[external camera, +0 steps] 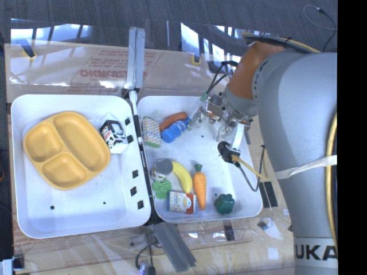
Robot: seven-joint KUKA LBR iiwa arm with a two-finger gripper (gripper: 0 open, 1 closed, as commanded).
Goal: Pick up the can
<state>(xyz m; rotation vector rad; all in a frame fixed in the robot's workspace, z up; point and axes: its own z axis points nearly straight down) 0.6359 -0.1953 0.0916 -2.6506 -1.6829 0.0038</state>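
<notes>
Table [74,67]: brown surface w/ faint red print, glossy clear sheet over it. Directly on it:
- 2 shallow white bins, side by side, inner rims meeting: view-left bin [69,225], view-right bin [195,145].
- Grey strip [136,56] at rear, in line w/ the join.
- 2nd grey strip [175,248], slanted, at front just below the join.

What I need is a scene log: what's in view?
bins: 2, white, adjacent
plate: 1, yellow, left bin
pouch: 1, black-and-white, left bin
can: 1, grey, right bin
toy: 1, green, beside can
banana: 1, yellow, beside can
carrot: 1, orange, beside banana
pepper: 1, green, right bin
bottle: 1, blue, right bin
sausage: 1, orange-red, by bottle
box: 1, speckled, by bottle
carton: 1, multicoloured, below banana
arm: 1, grey, from right
claw: 1, metallic, over right bin
</notes>
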